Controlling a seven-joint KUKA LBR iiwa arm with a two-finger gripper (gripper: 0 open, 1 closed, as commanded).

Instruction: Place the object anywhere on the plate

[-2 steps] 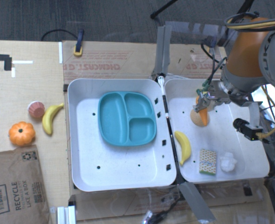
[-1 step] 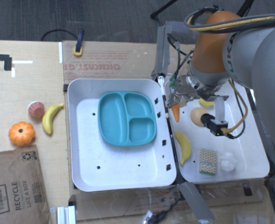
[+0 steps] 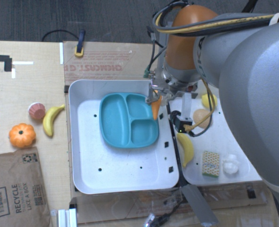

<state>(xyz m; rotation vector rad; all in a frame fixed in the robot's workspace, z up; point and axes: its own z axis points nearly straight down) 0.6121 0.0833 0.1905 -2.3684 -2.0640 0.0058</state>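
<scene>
- We see the gripper (image 3: 154, 100) hanging over the right edge of the left bin (image 3: 82, 141), at the upper right rim of the plate, and between its fingers an orange carrot (image 3: 155, 109) points downward (its lower tip is just over the plate's right rim).
- We read the fingers as closed around the top of the carrot; the carrot's upper end is hidden by them.
- We find the blue plate (image 3: 120, 122) lying flat in the left bin; it has three compartments, a long one on the left and two smaller ones on the right.
- We note the arm (image 3: 234, 56) coming in from the right, grey, with its orange band (image 3: 189, 37) above the wrist and dark cables looped round it.
- In the right bin (image 3: 210, 178), partly covered by the arm, we see a yellow banana (image 3: 186, 148) just beside the wall between the bins, a pale round fruit (image 3: 202, 116) above it, a piece of something yellow (image 3: 208, 101) near the arm, a speckled sponge-like block (image 3: 211, 163) and a small white lump (image 3: 231, 164) next to it.
- Out on the wooden bench (image 3: 26, 84) to the left we see a second banana (image 3: 51, 120), a pinkish cupcake-like thing (image 3: 36, 111) touching or nearly touching it, a small orange pumpkin (image 3: 22, 135) below, and a cardboard sheet (image 3: 14, 188) marked for recycling.
- Behind the left bin there is a cardboard piece (image 3: 106, 63) with a yellow clamp (image 3: 79, 48).
</scene>
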